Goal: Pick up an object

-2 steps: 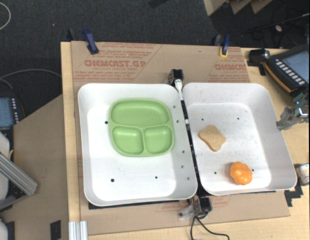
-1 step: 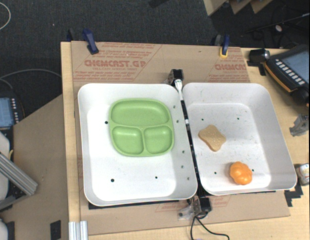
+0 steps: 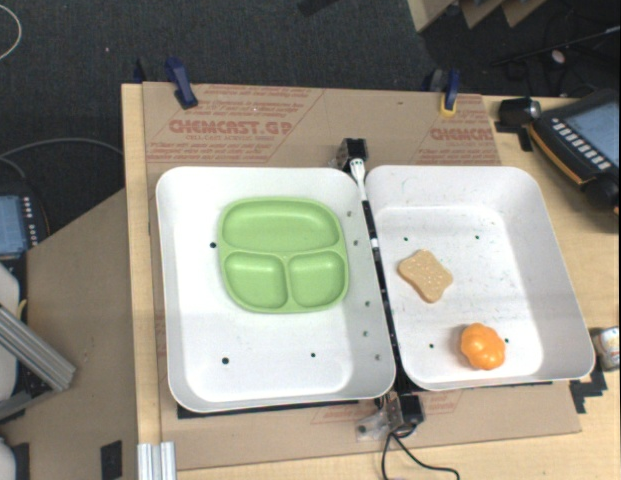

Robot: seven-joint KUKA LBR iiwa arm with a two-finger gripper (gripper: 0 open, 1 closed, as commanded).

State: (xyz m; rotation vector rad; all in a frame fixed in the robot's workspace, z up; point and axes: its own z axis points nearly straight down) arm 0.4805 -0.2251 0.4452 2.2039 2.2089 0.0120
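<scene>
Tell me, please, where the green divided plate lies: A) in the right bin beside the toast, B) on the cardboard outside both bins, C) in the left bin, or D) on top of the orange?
C: the plate lies flat in the left bin, while the toast and the orange are in the right bin.

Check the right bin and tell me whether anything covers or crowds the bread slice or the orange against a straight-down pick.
Nothing visible does. The bread slice lies flat and uncovered in the right bin, apart from the orange nearer the front wall. Both have bare floor around them.
</scene>
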